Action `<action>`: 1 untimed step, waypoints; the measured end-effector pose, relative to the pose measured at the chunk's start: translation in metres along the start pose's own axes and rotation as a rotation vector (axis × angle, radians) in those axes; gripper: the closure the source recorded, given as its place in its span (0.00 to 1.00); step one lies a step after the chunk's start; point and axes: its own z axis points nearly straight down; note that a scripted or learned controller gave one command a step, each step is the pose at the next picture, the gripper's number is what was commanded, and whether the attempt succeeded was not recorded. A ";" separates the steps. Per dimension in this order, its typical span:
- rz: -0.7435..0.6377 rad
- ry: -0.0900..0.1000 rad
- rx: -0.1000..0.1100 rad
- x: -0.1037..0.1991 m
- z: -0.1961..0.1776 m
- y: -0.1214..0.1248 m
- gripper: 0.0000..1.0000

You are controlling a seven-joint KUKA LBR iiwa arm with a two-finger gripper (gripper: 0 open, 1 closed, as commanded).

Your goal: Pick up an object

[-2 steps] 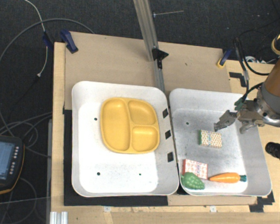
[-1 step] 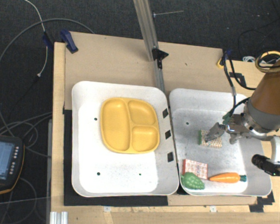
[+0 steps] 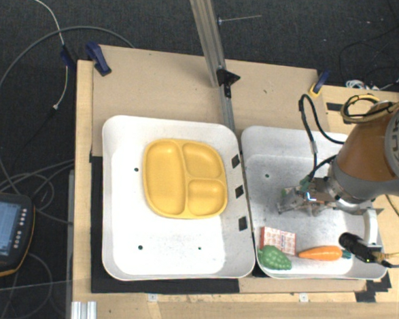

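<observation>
No brand or legible writing is showing anywhere; the small red-and-white packet point(image 3: 277, 240) is carrying a printed pattern too small to read. Two white bins are sitting side by side on the table point(image 3: 165, 71). The left bin point(image 3: 114, 204) is holding one yellow divided plate point(image 3: 184, 177) with three compartments. The right bin point(image 3: 275, 150) is holding three loose things along its near edge: the packet, one green toy vegetable point(image 3: 275, 258) touching the packet's near side, and one orange toy carrot point(image 3: 320, 252) lying just right of the packet. The end effector point(image 3: 297, 200) is hanging low over the right bin, beyond the packet and apart from it; whether its fingers are spread or pressed together cannot be told.
</observation>
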 end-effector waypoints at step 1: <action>0.000 -0.002 -0.009 0.000 -0.015 0.003 1.00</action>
